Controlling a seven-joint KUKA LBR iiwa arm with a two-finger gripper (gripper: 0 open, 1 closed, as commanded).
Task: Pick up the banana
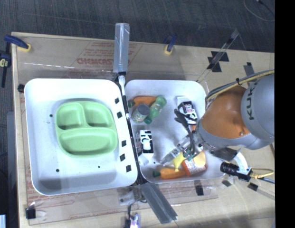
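Jaws' state unreadable; gripper (185, 148) low over right white bin (166, 87), yellow curved banana (178, 161) wedged beside orange carrot (170, 173): best approach squarely, avoiding neighbours.

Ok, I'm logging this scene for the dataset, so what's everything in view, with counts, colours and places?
bins: 2, white, side by side on the bench
divided plate: 1, green, left bin
bottle: 1, green, right bin, far side
carrot: 1, orange, beside the bottle
can: 1, grey-topped, by the divider
banana: 1, yellow, right bin, near edge
second carrot: 1, orange, near wall
clamps: 2, blue, far edge
arm: 1, grey and orange, right
gripper: 1, above the banana
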